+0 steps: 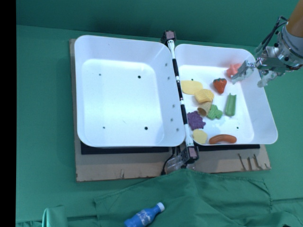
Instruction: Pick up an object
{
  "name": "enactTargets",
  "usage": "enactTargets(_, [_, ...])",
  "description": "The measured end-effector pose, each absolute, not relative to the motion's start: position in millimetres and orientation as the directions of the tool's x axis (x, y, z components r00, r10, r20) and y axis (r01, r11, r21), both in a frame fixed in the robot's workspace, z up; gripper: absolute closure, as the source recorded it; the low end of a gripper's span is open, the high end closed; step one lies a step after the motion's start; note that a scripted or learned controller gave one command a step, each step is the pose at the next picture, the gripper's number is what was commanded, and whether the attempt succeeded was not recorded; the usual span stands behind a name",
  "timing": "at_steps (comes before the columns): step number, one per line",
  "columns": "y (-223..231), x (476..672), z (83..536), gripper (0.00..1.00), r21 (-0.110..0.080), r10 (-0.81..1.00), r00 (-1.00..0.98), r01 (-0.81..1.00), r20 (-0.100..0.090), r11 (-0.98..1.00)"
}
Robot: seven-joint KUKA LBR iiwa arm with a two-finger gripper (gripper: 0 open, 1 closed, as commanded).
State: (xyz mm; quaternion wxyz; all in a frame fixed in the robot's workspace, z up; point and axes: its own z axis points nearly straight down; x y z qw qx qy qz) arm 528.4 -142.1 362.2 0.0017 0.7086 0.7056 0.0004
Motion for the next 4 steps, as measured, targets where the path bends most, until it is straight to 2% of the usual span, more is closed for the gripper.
enactTargets(1, [-118, 561.4, 267, 0.0, -0.004, 1.0, 0.001, 1.0, 0.0, -0.001])
enactTargets(2, [-125, 550.7, 181, 0.0, 0.013, 1.0, 0.005, 1.0, -0.002, -0.005])
enactTargets(3, [-127, 553.3, 199, 1.0, 0.025, 1.0, 0.007, 1.0, -0.006, -0.007])
enactTargets(4, [-127, 552.9, 198, 0.0, 0.023, 1.0, 0.007, 1.0, -0.006, -0.007])
